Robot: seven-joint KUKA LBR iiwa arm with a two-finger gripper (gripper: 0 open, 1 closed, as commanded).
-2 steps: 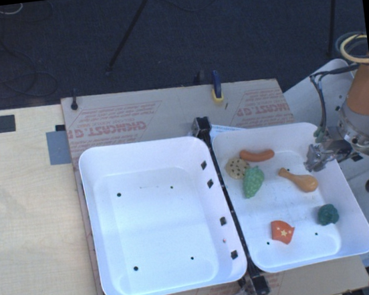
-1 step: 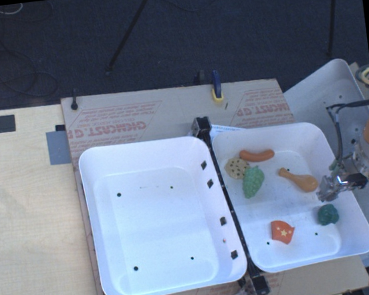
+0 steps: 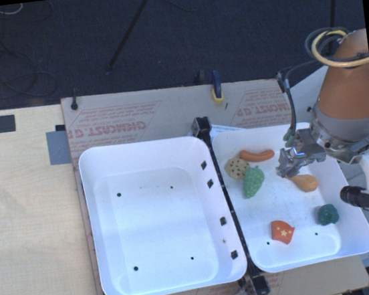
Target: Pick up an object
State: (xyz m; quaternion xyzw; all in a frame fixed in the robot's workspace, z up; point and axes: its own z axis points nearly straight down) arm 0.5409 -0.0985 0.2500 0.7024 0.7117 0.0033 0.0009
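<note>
**Objects lie in the right bin, gripper low among them**

Objects for picking are all gathered in the right bin (image 3: 358, 238), the one nearer the arm. Toward its far side lies an orange sausage-shaped piece (image 3: 258, 155), with a tan dotted cookie-like piece (image 3: 236, 167) just left of it and a green leafy piece (image 3: 253, 181) touching the cookie's near-right edge. Closer to the right wall rests a pale orange piece (image 3: 304, 181), shaped like a drumstick. Near the bin's front sit a red piece with a yellow mark (image 3: 282, 232) and, to its right, a dark teal lump (image 3: 327, 214), the two well apart.

Reaching in from the right, the grey arm with its orange band (image 3: 347, 91) has the gripper (image 3: 292, 161) down over the right bin, between the sausage piece and the drumstick piece and just beside the latter's far-left end. How far the tool is open cannot be told from this angle, and nothing can be made out in its grasp.

Beside it, the left bin (image 3: 96, 222) sits against the right one, both on a cardboard sheet (image 3: 134, 120) over the pale bench (image 3: 27, 231).
</note>
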